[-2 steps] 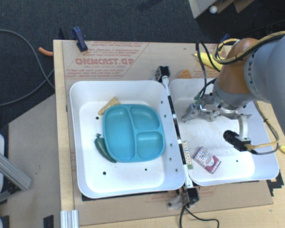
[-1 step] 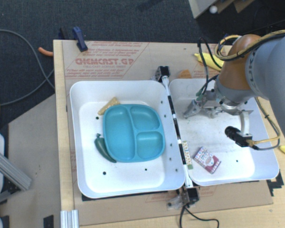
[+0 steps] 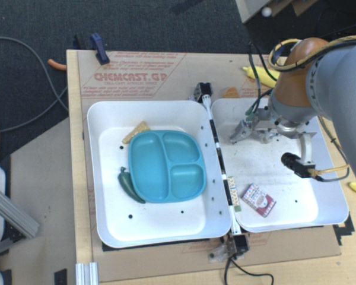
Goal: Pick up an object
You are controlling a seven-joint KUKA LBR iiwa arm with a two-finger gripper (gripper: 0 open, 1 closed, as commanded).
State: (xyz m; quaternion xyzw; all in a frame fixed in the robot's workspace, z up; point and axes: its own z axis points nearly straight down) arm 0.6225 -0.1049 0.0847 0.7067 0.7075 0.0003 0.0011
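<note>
Tabletop point(image 3: 136, 76) carries two white bins side by side. Left bin point(image 3: 107, 218) holds a teal divided plate point(image 3: 166, 165), a dark green item point(image 3: 129, 186) tucked at its left edge, a tan piece point(image 3: 135, 132) at its upper left. Right bin point(image 3: 326, 209) holds a small red-and-white packet point(image 3: 258, 199) near its front. Tool point(image 3: 258, 129) sits low over the right bin's rear, well apart from the packet; its opening cannot be told.
</note>
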